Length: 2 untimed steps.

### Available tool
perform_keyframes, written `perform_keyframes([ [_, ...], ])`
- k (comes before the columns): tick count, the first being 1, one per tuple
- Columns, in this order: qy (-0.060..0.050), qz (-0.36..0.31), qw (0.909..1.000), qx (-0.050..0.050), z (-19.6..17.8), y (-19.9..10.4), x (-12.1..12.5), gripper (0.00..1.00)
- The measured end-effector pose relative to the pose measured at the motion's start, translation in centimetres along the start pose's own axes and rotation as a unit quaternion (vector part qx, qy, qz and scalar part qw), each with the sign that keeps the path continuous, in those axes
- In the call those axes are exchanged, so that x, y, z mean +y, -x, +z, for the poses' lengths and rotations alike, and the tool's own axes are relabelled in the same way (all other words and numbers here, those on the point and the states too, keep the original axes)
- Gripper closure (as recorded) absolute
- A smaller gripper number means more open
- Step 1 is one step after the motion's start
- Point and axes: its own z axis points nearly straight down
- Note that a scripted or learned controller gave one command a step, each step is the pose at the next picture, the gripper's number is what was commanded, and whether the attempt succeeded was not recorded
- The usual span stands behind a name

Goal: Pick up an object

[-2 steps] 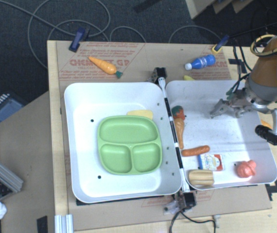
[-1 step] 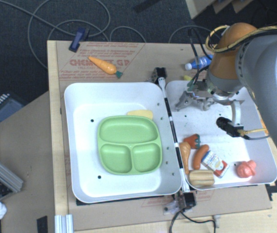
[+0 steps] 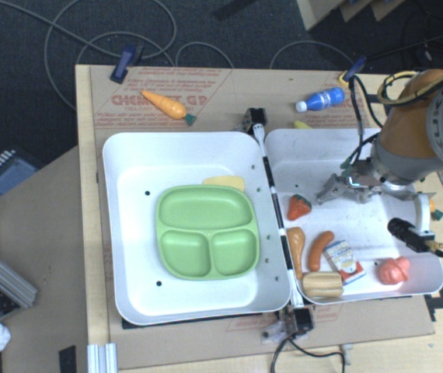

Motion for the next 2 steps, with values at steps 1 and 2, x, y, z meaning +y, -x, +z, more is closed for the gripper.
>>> perform_keyframes([
  [1, 0.000, 0.000, 1.0000, 0.001, -4.5, -2.5, -8.2, 0.00],
  [2, 0.003, 0.002, 1.0000, -0.003, -0.1, -5.3, -7.6, 0.00],
])
